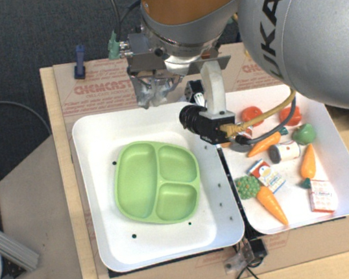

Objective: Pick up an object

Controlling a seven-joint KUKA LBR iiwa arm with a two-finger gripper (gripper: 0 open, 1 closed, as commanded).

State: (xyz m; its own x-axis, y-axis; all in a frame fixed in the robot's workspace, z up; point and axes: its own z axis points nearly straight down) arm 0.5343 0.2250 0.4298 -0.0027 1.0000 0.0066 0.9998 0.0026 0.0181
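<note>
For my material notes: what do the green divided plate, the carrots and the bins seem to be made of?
Green divided plate: probably smooth moulded plastic, uniform colour with a soft sheen. Carrots: likely toy plastic, evenly orange and glossy. Left bin and right bin: seemingly thin white plastic, with rounded formed rims.

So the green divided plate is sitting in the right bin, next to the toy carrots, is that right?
Not quite. The camera view shows the green divided plate in the left bin. The toy carrots lie in the right bin, apart from the plate.
</note>
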